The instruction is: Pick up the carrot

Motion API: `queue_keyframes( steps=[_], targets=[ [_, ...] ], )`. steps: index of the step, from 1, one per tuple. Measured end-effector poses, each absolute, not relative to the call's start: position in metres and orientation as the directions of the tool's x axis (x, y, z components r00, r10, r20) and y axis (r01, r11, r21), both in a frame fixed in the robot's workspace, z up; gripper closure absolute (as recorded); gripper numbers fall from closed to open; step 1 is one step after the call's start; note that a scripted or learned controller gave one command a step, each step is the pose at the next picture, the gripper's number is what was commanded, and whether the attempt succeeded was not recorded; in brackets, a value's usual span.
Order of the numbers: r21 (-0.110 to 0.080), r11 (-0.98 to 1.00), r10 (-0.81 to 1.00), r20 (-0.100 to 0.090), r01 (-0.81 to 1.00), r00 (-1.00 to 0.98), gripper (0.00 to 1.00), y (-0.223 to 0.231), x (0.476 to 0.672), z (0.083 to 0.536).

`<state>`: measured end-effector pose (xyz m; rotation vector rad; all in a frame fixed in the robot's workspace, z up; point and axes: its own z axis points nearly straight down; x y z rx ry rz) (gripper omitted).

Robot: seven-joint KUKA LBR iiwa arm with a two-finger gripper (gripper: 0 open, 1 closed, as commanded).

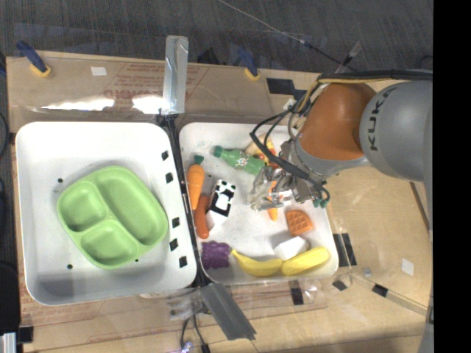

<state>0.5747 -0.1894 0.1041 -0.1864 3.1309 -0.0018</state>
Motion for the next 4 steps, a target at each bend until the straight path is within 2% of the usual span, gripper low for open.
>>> queue_keyframes(
  steps=[1, 2, 3, 4],
  targets=[
    [-0.005, 0.955, -0.295, -0.007, -0.295, -0.955, 1.0, -0.18, 0.622, 0.201],
    [-0.005, 0.898, -0.439, -0.006, -0.439, -0.898, 1.0, -0.18, 0.644, 0.274],
    [-0.006, 0.907, -0.421, -0.003, -0.421, -0.907, 1.0, -0.193, 0.547, 0.299],
    [-0.002, 0.852, -0.524, -0.001, -0.524, -0.852, 1.0, -0.201, 0.487, 0.315]
  ],
)
